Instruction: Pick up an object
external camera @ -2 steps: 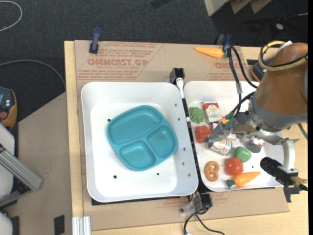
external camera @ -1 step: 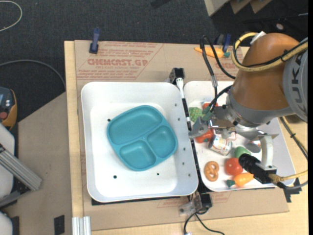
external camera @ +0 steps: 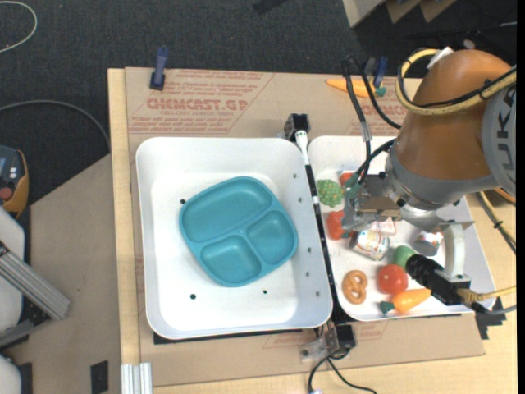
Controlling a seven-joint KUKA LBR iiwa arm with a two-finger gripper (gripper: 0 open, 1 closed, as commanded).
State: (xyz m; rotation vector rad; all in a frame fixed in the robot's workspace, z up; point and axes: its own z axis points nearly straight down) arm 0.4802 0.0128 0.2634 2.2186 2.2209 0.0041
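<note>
Orange-banded arm's gripper [external camera: 358,220] hovers over right bin [external camera: 328,150] clutter, finger state unclear; approach step, next descend onto pretzel [external camera: 354,284] below fingers.

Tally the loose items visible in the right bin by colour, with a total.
Red: 2, tomato, red piece
Green: 2, leafy piece, green piece
Orange: 1, carrot
Brown: 1, pretzel
White: 1, small packet
Total: 7; the arm hides part of the bin.
</note>
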